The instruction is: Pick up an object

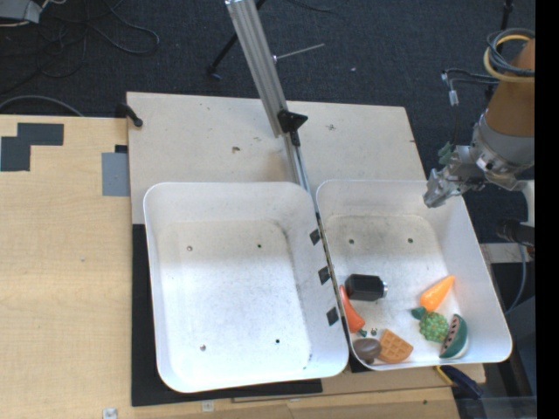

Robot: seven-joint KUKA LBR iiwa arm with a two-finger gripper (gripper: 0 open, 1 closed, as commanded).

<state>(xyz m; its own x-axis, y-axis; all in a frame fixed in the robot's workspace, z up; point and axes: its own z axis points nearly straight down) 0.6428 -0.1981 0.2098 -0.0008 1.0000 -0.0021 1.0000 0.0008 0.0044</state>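
Camera view: small black plastic block [365, 286] lying mid-floor in the right white bin [472, 234]. Likely light, rigid, slightly slick; best pinched across its short sides. Claw [434, 195] hovering over the bin's far-right rim, opening unreadable, nothing visibly held.

Nothing to read here.
From above my reach I find no legible text, label, brand, number or sign on anything across the frame, upper left to lower right.

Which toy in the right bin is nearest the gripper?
The orange carrot-shaped toy, lying highest on the right side toward the gripper; the black block lies farther left.
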